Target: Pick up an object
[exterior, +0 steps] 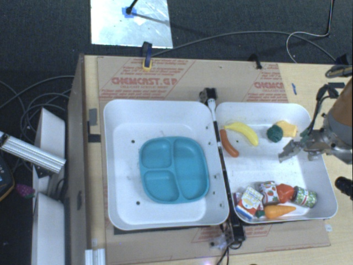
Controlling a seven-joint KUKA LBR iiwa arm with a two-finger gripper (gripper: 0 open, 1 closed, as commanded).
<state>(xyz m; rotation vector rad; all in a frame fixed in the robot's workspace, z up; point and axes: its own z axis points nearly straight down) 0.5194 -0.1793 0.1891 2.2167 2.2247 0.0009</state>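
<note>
The right bin (265, 164) holds the loose objects. A yellow banana (242, 132) and a red sausage (229, 143) lie at its back left. A dark green round item (274, 133) and a yellow piece (288, 128) sit at the back right. Along the front wall lie a small carton (250, 199), a red can (269, 191), a red bottle (284, 192), a green jar (304, 197) and an orange carrot (278, 210). My gripper (300, 148) hangs over the bin's right half, just in front of the green item, with bare bin floor beneath it.
The left bin (124, 148) carries a blue divided plate (174, 168). A black clamp (209, 96) sits where the bins meet at the back. Cables run over the bench's far right corner (309, 43).
</note>
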